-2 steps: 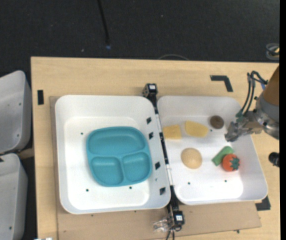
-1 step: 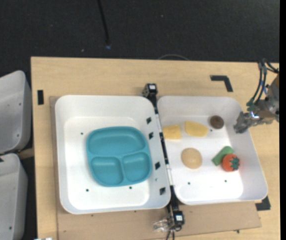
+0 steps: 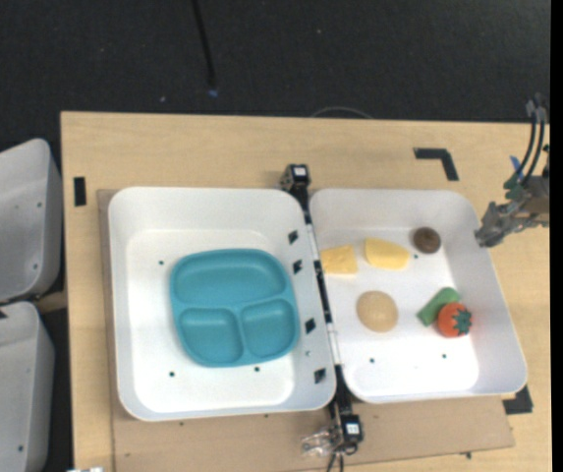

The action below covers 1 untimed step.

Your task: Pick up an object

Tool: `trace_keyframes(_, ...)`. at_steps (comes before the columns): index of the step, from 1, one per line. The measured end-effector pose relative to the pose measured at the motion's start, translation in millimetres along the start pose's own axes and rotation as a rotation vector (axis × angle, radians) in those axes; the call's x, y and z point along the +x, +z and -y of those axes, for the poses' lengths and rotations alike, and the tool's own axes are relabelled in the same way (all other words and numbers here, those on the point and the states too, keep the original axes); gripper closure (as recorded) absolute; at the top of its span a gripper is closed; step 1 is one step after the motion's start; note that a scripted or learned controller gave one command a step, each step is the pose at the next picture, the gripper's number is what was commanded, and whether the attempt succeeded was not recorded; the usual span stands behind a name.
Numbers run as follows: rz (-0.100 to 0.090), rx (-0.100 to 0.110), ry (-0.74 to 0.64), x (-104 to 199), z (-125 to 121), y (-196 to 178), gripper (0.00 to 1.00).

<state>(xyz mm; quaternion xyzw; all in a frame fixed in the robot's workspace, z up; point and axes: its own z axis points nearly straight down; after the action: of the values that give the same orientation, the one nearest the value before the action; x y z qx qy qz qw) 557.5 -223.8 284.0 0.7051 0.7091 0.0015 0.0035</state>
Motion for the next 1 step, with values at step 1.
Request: trace_keyframes(1,-0.002,0.006,0.000,46.8,-4.0,-0.6,1.00)
